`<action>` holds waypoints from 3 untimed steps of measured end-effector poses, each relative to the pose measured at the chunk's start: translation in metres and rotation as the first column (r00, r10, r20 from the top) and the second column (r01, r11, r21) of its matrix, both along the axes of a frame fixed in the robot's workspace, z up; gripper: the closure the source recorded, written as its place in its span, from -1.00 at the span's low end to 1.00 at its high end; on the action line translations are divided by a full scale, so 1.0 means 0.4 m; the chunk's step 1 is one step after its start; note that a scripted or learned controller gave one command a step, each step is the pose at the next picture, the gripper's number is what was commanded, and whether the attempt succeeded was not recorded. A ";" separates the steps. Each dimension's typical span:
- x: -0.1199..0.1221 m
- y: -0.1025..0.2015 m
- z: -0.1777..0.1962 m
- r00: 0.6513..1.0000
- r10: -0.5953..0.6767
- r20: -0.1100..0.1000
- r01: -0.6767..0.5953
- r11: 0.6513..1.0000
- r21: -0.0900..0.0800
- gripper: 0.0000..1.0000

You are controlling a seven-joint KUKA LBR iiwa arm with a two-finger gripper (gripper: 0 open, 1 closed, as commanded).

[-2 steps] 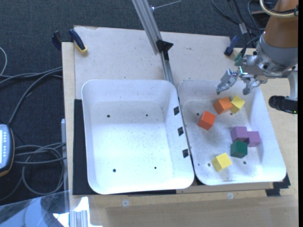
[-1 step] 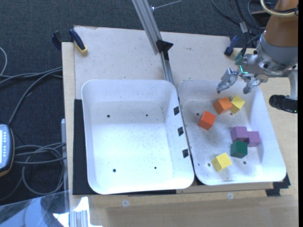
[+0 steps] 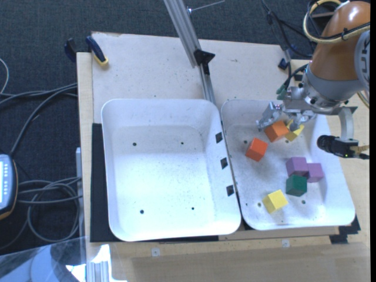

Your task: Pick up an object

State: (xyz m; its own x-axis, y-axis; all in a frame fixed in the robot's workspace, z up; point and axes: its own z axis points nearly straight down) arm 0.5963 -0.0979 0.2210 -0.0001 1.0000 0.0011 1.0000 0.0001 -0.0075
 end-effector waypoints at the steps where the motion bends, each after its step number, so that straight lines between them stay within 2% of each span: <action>1: 0.020 -0.010 -0.126 1.000 0.000 0.002 0.000 1.000 0.000 -1.00; 2: 0.018 -0.034 -0.266 1.000 -0.001 0.000 0.001 1.000 0.000 -1.00; 3: 0.024 -0.032 -0.229 1.000 0.000 0.010 0.000 1.000 -0.001 1.00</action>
State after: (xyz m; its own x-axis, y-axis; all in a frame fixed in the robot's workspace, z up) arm 0.6061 -0.1108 0.1296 -0.0005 1.0000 0.0006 1.0000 0.0005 0.0022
